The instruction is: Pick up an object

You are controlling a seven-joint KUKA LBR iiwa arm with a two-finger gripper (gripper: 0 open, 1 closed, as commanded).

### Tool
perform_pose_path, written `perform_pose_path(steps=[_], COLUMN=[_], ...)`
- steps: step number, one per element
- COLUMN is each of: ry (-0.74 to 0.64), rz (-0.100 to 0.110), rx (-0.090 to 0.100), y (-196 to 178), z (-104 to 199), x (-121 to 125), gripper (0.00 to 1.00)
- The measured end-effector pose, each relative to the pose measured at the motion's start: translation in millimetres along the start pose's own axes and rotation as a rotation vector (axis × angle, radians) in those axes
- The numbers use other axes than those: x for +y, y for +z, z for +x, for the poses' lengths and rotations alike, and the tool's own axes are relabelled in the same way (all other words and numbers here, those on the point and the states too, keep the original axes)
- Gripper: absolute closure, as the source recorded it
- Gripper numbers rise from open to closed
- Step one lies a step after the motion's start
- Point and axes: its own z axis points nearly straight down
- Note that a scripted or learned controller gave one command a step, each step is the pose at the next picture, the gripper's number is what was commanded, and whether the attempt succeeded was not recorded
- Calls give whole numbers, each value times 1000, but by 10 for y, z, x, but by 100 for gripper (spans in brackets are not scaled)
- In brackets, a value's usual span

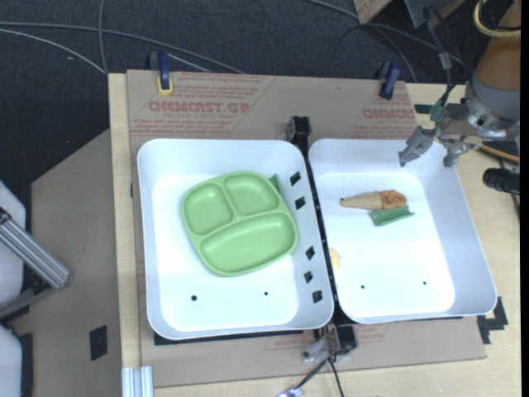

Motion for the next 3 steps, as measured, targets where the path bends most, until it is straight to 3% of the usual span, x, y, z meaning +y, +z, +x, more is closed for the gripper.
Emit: perform_pose_path(steps=[1, 3], ry=[-4, -3], rz=[-15, -9], rx=[-3, -1], y=[-93, 961], z=[7, 28], x=[29, -31], gripper=[0, 0])
